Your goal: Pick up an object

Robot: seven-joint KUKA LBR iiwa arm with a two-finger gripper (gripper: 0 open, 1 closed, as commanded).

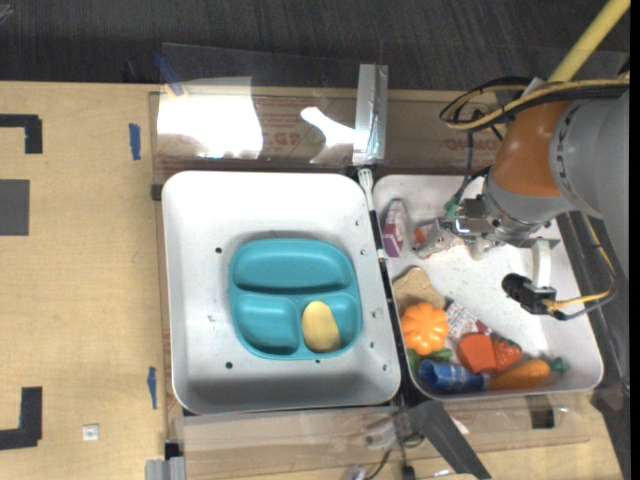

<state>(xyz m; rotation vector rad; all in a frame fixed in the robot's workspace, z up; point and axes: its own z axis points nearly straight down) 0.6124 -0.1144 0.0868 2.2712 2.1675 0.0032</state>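
Your gripper (470,230) hangs over the right bin (590,363); whether it is clenched or released cannot be told. Just left of it lies a small pink packet (394,226). Below it sit an orange pumpkin (424,328) and a blue bottle (448,375).

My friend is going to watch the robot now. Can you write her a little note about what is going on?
Gripper: low over the back of the right bin, near a small pink-and-white packet. I can't tell if it is open or shut.
Things: orange pumpkin toy, blue toy, red toy and carrot heaped at the right bin's front. The yellow potato-like toy sits in the teal tray in the left bin.
Done: no pick visible yet.
Left: grab one object and lift it.
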